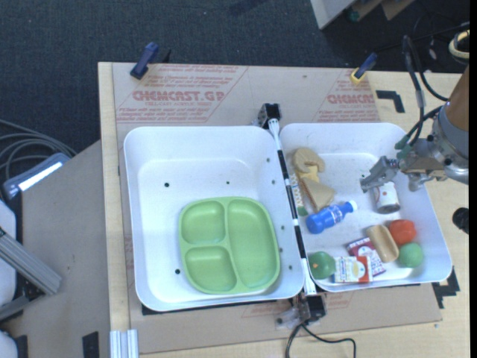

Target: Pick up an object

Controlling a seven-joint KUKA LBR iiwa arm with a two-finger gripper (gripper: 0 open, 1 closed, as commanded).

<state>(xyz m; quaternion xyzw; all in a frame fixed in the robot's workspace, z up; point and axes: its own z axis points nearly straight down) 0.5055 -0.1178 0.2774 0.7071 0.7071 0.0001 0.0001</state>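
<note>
My gripper (390,177) reaches in from the right and hangs over the upper right part of the right bin (350,142). Its fingers look spread apart, with nothing gripped between them. A small white cylinder (386,197) sits just below the fingers. Further left lie a blue bottle (328,217) and two tan bread-like pieces (305,162) (318,195). Along the bin's near side are a green apple (320,263), a red and white carton (356,265), a hot dog bun (381,242), a red tomato (403,231) and a green ball (411,256).
The left bin (149,162) holds a green divided plate (227,245). A black divider strip (287,192) runs between the two bins. Cables (421,88) hang near the arm at the upper right.
</note>
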